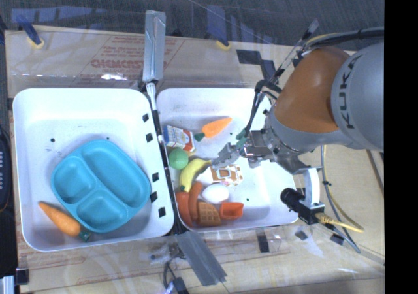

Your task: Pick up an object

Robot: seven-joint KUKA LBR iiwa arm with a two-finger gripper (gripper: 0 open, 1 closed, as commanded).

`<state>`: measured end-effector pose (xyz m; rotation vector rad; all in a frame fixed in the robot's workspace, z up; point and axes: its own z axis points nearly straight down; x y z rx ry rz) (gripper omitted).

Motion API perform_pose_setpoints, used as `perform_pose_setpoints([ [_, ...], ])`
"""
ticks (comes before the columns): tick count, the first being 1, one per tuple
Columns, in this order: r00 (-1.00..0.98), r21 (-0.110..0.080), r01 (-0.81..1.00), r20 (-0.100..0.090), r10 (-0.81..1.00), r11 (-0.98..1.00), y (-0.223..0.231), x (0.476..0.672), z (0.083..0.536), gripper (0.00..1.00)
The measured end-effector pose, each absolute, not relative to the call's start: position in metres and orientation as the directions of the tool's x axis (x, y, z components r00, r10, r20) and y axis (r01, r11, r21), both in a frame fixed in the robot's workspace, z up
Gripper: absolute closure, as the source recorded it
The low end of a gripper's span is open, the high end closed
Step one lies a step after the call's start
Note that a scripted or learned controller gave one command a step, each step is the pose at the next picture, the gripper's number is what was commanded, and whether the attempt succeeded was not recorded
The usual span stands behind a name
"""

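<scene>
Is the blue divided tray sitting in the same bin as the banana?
No, the blue divided tray lies in the left bin, while the banana lies in the right bin among the other toy foods.

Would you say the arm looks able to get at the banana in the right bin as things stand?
Probably yes: the tool hovers just right of the banana, whose top lies uncovered, though a green ball and white egg crowd it.
</scene>
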<state>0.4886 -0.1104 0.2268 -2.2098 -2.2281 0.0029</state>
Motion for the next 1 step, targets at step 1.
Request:
perform_pose_setpoints([
  [1,0.016,-0.015,1.000,0.001,1.000,-0.016,-0.1073,0.5730,0.0953,0.00],
])
